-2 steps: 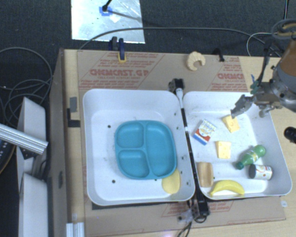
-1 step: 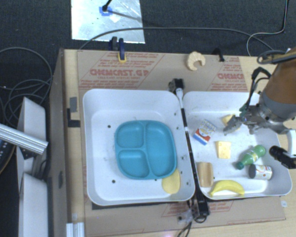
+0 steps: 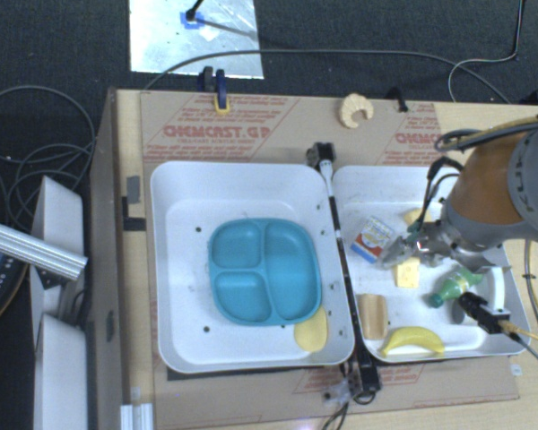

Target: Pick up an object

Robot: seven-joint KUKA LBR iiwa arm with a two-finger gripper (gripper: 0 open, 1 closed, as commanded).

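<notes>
**Arm low over the right bin, gripper among the objects**

Two white bins sit side by side on the surface (image 3: 251, 119). The left bin (image 3: 175, 240) holds a blue divided plate (image 3: 264, 271) near its middle, with a yellow chip-shaped piece (image 3: 311, 333) just beside the plate's lower right corner.

The right bin (image 3: 377, 182) carries the loose objects. A small red, white and blue packet (image 3: 369, 238) lies near the divider. A pale yellow block (image 3: 407, 274) sits right of it, a tan block (image 3: 372, 314) lies near the front left, and a banana (image 3: 412, 339) rests along the front wall. A green toy (image 3: 454, 287) lies to the right, partly under the arm.

The arm (image 3: 493, 191) reaches in from the right, and its gripper (image 3: 403, 247) sits low between the packet and the yellow block. Whether it is spread or closed cannot be told, and nothing is visibly pinched.

A cream, croissant-shaped item (image 3: 356, 109) lies on the surface behind the bins.
</notes>
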